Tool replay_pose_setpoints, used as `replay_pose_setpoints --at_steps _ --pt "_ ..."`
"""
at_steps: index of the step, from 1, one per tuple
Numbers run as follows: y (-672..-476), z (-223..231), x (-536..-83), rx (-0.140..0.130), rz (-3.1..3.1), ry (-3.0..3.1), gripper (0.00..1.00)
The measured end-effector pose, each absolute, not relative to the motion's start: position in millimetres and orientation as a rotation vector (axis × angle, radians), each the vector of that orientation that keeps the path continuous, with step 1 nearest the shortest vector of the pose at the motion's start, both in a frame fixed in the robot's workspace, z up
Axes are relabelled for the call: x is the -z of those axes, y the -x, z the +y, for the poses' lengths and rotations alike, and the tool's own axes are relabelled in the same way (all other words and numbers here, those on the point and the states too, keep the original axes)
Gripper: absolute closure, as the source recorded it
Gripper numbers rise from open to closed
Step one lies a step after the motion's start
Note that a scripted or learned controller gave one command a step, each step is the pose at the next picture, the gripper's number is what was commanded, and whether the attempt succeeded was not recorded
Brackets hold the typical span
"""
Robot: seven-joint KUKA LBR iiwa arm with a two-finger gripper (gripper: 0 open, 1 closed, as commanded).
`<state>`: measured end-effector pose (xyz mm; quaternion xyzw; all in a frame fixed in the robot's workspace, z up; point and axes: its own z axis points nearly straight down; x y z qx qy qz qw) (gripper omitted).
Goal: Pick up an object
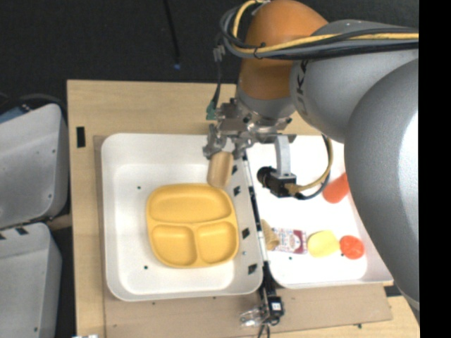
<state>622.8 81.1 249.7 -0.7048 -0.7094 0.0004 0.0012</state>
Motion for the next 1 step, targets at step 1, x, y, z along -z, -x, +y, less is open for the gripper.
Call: replay_pose_setpoints --at_steps 1 --pt "-623.0 78.4 -249.6 -0.002 -2.222 2.218 0.0"
